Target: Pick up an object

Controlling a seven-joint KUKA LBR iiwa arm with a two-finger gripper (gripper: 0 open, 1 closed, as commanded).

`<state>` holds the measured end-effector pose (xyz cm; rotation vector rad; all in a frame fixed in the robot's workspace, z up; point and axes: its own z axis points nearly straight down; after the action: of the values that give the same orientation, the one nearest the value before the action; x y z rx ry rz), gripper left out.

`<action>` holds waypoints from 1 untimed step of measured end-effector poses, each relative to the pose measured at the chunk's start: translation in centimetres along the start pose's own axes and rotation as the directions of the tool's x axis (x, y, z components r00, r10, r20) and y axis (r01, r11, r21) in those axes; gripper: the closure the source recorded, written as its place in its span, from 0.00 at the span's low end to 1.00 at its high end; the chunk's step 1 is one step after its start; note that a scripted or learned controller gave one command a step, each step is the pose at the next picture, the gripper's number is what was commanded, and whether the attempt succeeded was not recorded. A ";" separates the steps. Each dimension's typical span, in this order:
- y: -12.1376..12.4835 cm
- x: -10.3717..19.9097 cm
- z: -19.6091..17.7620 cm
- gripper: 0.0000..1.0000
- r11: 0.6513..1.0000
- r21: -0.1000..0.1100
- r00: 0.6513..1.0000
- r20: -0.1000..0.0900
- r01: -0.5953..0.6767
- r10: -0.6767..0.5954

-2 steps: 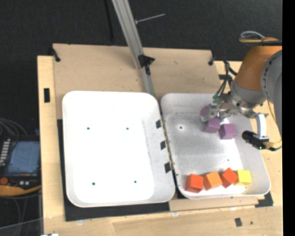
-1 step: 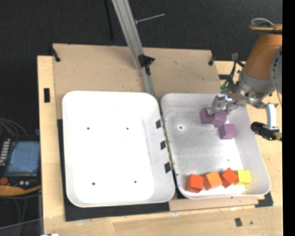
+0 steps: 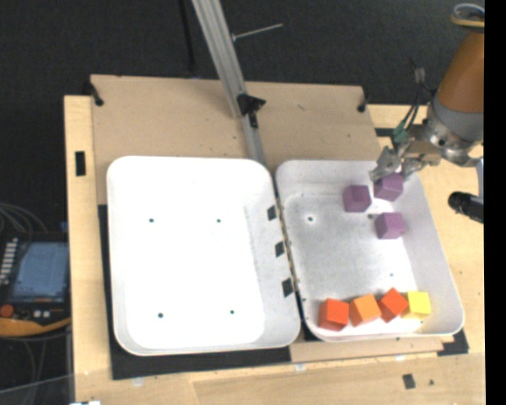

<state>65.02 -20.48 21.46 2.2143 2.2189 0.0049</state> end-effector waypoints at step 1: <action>0.0 6.2 -0.4 1.00 1.000 0.007 1.000 -0.004 0.005 -0.005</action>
<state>64.98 -14.31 21.81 2.2144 2.2296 0.0015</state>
